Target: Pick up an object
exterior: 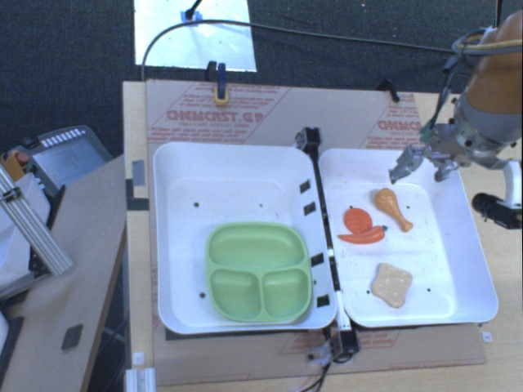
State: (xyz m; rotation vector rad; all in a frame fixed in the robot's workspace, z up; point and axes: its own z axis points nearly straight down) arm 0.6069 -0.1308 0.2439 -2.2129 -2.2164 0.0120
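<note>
Orange-brown and moulded like plastic, a toy drumstick [393, 209] lies in the right-hand bin [458, 292], near its back wall and closest of the bin's pieces to the arm. It looks light, stiff and probably slick-skinned; the narrow handle end, pointing toward the bin's front right, seems the surest place to pinch, since the rounded head could squirt out of a squeeze.

Just left of it sits a red tomato [357, 218], touching or nearly touching a red chilli pepper [364, 236] that lies below it. A tan slice of toast [391, 285] rests apart, nearer the front edge. That makes four toy foods in the right bin, one of each.

The gripper [406, 167] hangs above the bin's back rim, up and to the right of the drumstick, with nothing visibly between its fingers; whether they are spread or closed cannot be told from this angle.

One green divided plate [258, 272], with three compartments, sits in the front of the left bin [188, 178]. Two white bins stand side by side on the bench.
</note>
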